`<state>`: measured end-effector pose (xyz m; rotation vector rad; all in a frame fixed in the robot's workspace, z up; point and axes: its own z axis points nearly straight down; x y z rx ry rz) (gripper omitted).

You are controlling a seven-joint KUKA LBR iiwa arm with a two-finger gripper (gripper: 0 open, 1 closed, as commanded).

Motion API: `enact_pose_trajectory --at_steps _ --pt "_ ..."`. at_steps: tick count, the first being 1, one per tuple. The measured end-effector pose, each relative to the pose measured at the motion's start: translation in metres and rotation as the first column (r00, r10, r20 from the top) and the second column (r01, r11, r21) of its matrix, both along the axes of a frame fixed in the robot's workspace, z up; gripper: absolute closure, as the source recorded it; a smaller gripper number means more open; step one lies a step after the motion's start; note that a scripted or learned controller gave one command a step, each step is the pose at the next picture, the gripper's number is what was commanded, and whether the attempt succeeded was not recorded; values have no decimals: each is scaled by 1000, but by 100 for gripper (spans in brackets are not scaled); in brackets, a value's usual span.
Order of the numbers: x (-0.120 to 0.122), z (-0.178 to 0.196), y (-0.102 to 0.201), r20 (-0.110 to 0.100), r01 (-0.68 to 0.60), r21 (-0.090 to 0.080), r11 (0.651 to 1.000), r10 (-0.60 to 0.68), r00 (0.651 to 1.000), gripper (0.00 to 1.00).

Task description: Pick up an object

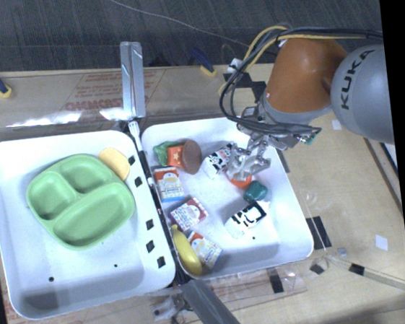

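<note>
While the arm [309, 80] reaches in over the right bin [289, 220], the hand [247, 161] sits low among the objects near the bin's upper middle, directly over a small orange-red object [242, 181] that shows just beneath it. The metal of the hand blurs into the clutter below, so whether it is spread or closed cannot be told, and nothing can be confirmed as gripped. The step in hand appears to be the descent onto a target, or the closing on it. Candidate objects lie close by: a black-and-white cow toy [217, 161] touching the hand's left side, a teal object [255, 191] just below the orange-red one, and a second black-and-white toy [247, 218] further down. Along the bin's left wall lie a brown ball [191, 155], a green-and-red item [170, 154], small cartons [167, 183] and a banana [186, 254]. The left bin [28, 286] holds a green divided tray [83, 199] and a yellow piece [114, 161]. The next move likely calls for a firm closure on one object alone, then a straight vertical lift; the crowding neighbours risk being pinched or dragged along.
</note>
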<state>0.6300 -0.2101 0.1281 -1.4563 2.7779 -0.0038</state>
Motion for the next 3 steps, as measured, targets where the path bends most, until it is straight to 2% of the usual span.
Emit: enact_pose_trajectory --at_steps 1,2,3 --pt "0 0 0 -1 0 0 1000 0 1000 0" --pt "-14 -33 46 -1 -240 -2 971 240 971 0" --pt "-40 -35 110 -6 -255 0 967 255 967 0"
